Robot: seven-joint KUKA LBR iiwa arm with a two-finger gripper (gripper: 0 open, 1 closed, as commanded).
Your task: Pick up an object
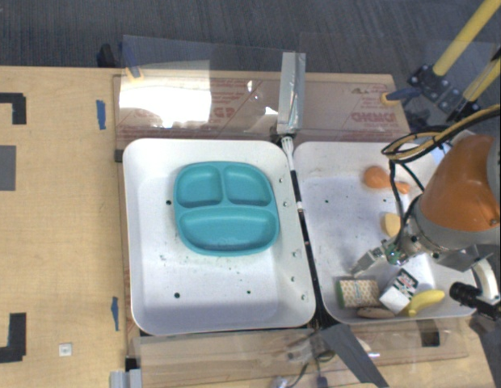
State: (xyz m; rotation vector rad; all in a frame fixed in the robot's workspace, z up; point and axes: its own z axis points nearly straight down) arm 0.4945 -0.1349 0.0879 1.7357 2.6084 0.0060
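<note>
Bench [48, 241]: tan board surface bearing both bins, with black corner marks and blue tape tabs on its left part.
Left bin [145, 281]: shallow and white, speckled with dark dots.
Right bin [335, 208]: shallow and white, touching the left bin along a dark seam; its right side is covered by the arm.
Arm [465, 196]: grey with an orange band, reaching in from the right over the right bin and hiding that bin's right wall.
Clear panel [202, 95]: a glary sheet standing behind the bins, joined by a strip of silver tape.
Teal plate [226, 207]: three compartments, lying flat in the middle of the left bin, well apart from everything else.
Gripper [388, 255]: low over the near half of the right bin, above the cluster of small things; whether it is apart or together cannot be told at this size.
Patterned box [357, 291]: lies at the near edge of the right bin, just below-left of the gripper.
Banana [426, 301]: yellow, at the near right of the bin, beside a white block [393, 298].
Orange piece [376, 177]: near the far wall, partly crossed by black cables.
Yellow piece [392, 224]: small, half hidden by the wrist.
</note>
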